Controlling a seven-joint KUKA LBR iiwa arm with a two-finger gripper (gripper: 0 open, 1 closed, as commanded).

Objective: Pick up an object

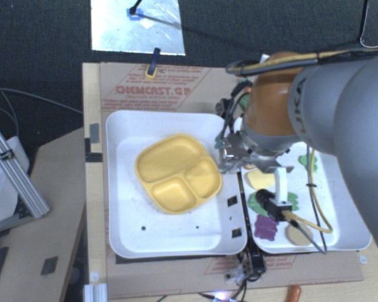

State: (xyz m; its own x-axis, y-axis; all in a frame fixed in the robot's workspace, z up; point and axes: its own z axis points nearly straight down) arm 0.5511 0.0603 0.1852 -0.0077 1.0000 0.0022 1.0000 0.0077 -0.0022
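A yellow three-compartment plate lies in the left bin, towards its right side. My gripper hangs low over the divider between the two bins, just off the plate's right edge. The grey arm and its orange band cover much of the right bin. Small items show in the right bin below the wrist: a pale yellow piece, a purple piece, a tan disc and green bits.
Both bins rest on a cardboard sheet. A small blue and yellow tool lies on its far edge, with a shiny foil sheet beyond. An aluminium frame stands at the left.
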